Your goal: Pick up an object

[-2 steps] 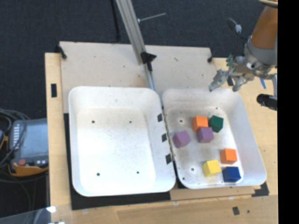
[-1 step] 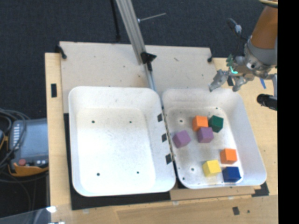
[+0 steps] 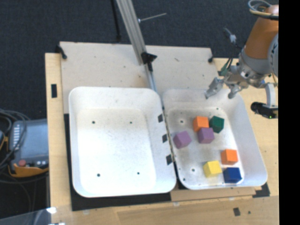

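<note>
1. I see the gripper [image 3: 221, 90] hanging over the far rim of the right bin [image 3: 248, 125], near its far right corner. Its two fingers are spread apart with nothing between them.
2. The arm [image 3: 260, 41] comes in from the right, its orange band above the grey wrist.
3. All the blocks lie in the right bin, well apart from the gripper and nearer to me than it is.
4. An orange cube [image 3: 201, 123] sits toward the far middle of that bin, with a green cube [image 3: 217, 123] just beside it on the right.
5. A purple cube [image 3: 206, 135] touches the near side of that orange one; a second purple cube [image 3: 182, 138] lies to its left, near the bin's left wall.
6. Nearer still, a second orange cube [image 3: 229, 156] sits by the right wall, with a yellow cube [image 3: 212, 168] and a blue cube [image 3: 232, 175] near the near rim.
7. The left bin [image 3: 117, 139] lies alongside, touching the right one.
</note>
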Available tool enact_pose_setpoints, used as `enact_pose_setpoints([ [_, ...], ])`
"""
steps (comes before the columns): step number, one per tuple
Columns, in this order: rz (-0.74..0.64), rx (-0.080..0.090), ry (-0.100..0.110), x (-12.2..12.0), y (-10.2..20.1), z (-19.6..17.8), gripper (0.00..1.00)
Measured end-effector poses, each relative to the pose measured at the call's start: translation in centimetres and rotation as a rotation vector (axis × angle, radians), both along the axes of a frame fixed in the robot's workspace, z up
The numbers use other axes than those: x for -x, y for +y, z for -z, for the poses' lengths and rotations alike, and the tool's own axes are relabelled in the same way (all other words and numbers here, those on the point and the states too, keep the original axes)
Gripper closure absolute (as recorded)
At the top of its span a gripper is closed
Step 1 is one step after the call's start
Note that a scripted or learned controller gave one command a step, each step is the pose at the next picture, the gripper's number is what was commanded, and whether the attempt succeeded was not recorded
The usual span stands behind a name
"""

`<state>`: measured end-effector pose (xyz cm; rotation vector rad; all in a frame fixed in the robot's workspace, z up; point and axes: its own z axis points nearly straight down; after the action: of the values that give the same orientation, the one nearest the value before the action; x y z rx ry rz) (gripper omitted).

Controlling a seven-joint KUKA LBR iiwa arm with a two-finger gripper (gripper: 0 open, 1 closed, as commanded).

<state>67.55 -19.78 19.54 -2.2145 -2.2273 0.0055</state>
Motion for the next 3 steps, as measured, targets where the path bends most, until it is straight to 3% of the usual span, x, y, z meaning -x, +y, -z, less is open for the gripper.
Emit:
enact_pose_setpoints([
  [1, 0.003, 0.0, 0.001, 0.5, 0.0, 6.2, 0.0],
  [2, 0.002, 0.0, 0.0, 0.5, -0.1, 10.0, 0.0],
  [3, 0.0, 0.004, -0.008, 0.3, -0.3, 8.5, 1.0],
])
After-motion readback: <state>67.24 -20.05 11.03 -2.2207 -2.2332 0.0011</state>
